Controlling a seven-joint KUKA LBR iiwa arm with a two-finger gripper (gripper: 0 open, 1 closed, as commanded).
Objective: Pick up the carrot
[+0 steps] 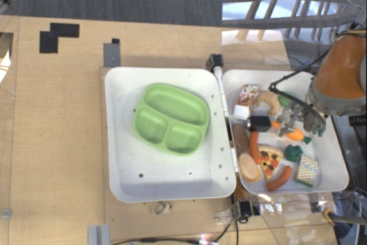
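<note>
Hovering in the right bin (338, 178), the gripper (297, 123) sits above the carrot (294, 135); grip unclear. Far left, the green plate (171, 118) fills the other bin (123, 181).

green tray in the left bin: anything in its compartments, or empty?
Empty. All three compartments of the green tray show bare green plastic; the toy food is in the right bin.

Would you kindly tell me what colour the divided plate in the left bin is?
Light green; the divided plate shows clearly in the camera view.

no legible text, labels, brands or numbers anywhere
</note>
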